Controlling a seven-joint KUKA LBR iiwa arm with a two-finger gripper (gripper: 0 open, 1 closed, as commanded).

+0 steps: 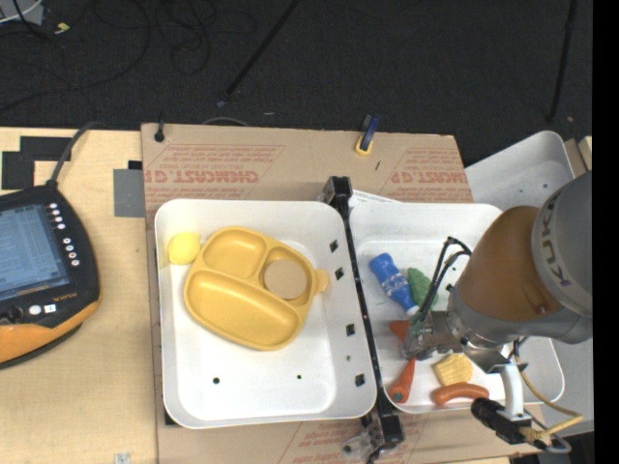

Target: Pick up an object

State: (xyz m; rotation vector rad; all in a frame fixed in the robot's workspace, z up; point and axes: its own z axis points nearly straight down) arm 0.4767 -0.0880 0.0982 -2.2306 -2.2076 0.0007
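My tool (418, 338) hangs just above the orange carrot (403, 378); its fingers' state I cannot tell.

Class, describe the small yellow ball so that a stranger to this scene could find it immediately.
Start at the left white bin, which holds a big yellow divided plate. The small yellow ball sits just off the plate's upper left edge, near the bin's corner. It is round and plain, whereas the plate is broad and split into compartments.
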